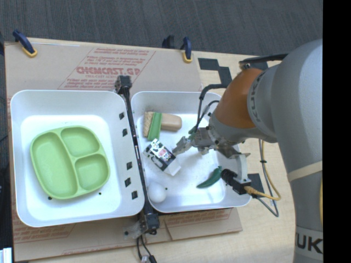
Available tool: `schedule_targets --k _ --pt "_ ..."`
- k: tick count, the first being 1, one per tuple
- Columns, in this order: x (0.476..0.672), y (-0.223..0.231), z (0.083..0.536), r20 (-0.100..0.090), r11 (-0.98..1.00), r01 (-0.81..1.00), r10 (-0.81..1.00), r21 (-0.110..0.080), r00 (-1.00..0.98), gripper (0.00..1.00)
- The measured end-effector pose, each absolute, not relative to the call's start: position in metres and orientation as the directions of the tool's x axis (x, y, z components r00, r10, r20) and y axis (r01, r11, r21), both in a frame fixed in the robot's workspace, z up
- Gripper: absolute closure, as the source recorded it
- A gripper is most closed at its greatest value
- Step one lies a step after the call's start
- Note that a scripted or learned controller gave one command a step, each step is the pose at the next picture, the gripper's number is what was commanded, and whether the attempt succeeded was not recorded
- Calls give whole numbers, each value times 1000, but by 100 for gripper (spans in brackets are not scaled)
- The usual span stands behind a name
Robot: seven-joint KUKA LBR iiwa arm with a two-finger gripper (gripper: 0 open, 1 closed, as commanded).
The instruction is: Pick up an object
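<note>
Hand (pixel 184 144) low in right bin (pixel 181 98), finger spread not discernible, just beside black-white box (pixel 160 154). Green pepper (pixel 210 178) near bin's right edge.

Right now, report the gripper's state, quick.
Two-finger gripper: in the right white bin, beside the black-and-white patterned small box; open or shut cannot be told, nothing seen held.

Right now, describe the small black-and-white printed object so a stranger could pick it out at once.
Look in the right-hand shallow white bin, on its left side near the divider. Below the green-and-tan brush and above the small white ball lies the black-and-white printed object, tilted. It alone carries dark print; its neighbours are plain coloured.
</note>
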State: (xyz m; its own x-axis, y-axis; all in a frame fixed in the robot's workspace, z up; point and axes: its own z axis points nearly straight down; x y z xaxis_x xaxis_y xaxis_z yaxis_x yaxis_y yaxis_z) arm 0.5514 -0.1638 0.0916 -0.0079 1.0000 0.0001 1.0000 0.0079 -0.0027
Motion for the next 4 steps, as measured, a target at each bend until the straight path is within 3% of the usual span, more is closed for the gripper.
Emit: schedule_targets --k 1,2,3,4 --pt "552 -164 102 0 10 1000 1000 -3 -10 100" --pt "520 -176 200 -1 4 1000 1000 1 -4 100" --pt "569 -161 196 1 5 1000 1000 -2 -5 100" --pt "608 -176 185 1 7 1000 1000 -1 -7 100"
